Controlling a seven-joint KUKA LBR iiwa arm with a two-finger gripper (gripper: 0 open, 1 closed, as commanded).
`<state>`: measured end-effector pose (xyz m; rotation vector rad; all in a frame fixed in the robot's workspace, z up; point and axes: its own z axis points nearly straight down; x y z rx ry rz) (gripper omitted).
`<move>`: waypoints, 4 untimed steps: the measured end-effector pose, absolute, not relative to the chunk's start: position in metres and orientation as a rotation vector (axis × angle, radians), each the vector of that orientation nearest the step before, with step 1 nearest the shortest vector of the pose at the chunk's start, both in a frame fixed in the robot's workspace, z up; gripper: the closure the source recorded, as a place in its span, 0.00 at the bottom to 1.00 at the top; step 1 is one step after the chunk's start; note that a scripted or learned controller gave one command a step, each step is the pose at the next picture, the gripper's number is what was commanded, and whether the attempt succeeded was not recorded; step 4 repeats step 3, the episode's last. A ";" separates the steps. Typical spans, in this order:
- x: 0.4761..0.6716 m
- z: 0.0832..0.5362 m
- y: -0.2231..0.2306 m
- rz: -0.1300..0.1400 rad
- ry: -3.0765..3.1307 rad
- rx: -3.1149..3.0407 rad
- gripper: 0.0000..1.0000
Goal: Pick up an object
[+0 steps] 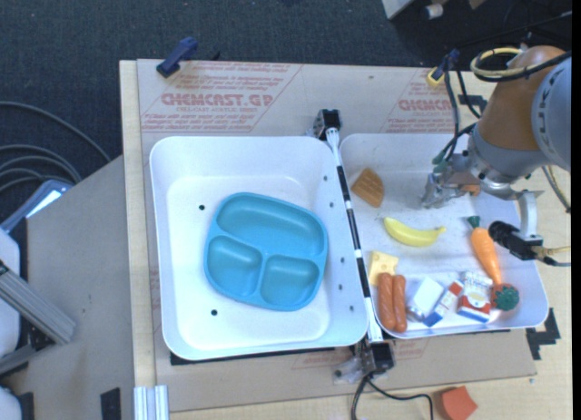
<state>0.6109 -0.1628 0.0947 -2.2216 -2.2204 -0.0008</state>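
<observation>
The right white bin [399, 151] holds a brown bread piece [368, 187], a yellow banana [413, 232], a yellow cheese wedge [382, 265], two sausages [391, 301], an orange carrot [487, 255], a small green piece [506, 297] and some small white packets [427, 301]. My gripper [439, 193] hangs low over the bin's bare floor, right of the bread and just above the banana. Nothing shows between its fingers.
The left white bin [172, 228] bears a blue three-compartment tray [265, 251]. A black clamp bar [343, 196] runs between the bins. The grey arm with its orange band [517, 110] comes in from the upper right. Cardboard covers the bench.
</observation>
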 end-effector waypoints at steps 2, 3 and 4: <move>0.667 0.085 -0.163 0.000 -2.223 -2.221 0.00; 0.604 0.084 -0.113 0.002 -2.220 -2.219 0.00; 0.604 0.084 -0.113 0.002 -2.220 -2.219 0.00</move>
